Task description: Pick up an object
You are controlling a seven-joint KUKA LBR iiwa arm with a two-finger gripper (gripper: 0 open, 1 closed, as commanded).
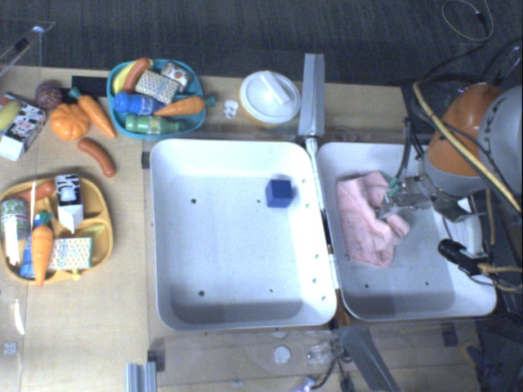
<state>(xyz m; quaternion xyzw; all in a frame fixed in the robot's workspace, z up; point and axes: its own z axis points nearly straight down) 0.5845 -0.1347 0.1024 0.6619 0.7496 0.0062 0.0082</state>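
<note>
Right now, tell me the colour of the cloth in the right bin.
Pale pink: the cloth, seen in the camera view.

The pink towel (pixel 368 219) is soft, rumpled cloth; both bins (pixel 237 309) are smooth matt white plastic; the table (pixel 122 300) looks like pale wood; the blue block (pixel 279 192) is matt.

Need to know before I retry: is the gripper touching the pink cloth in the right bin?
Touching. The camera view shows the gripper down at the right edge of the pink cloth, its tip overlapping the bunched fabric with no gap.
</note>
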